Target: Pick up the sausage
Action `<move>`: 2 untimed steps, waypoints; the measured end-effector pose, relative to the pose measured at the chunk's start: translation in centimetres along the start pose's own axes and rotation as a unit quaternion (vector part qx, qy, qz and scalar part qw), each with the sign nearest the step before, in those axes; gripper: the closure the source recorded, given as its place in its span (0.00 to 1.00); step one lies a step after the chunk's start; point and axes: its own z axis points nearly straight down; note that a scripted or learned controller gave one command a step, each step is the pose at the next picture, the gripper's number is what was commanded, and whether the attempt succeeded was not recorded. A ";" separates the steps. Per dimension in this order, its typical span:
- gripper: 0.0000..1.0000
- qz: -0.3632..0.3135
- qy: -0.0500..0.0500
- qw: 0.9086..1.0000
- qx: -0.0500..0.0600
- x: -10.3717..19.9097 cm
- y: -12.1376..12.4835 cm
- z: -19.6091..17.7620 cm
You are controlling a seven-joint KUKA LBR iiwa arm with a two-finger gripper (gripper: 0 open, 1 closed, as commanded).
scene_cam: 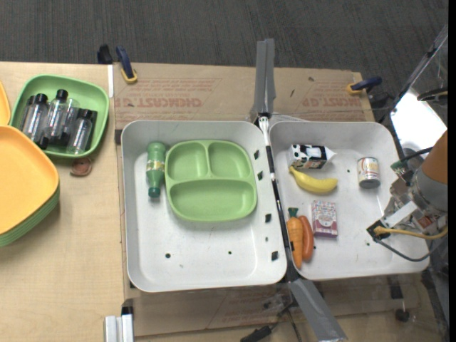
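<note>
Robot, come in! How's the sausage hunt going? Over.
Claw over right bin's right edge. Sausage far off near the left wall, pressed against carrot. Pink box close on its other side.

On the brown cardboard (185, 95) there are red letters, something like "CHEMCRZT", but I am not sure. The print on the pink box (325, 218) and the small can (368, 171) is too small to read

Sausage (307, 237) access is restricted: carrot (294, 244) touches its left side, box (325, 218) stands just beside its right. Right bin (350, 251) floor beyond the box is open.
</note>
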 end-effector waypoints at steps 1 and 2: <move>1.00 0.131 0.001 0.991 -0.004 -1.2 -0.7 -5.0; 1.00 0.048 0.000 0.999 -0.001 -1.7 -0.8 -0.3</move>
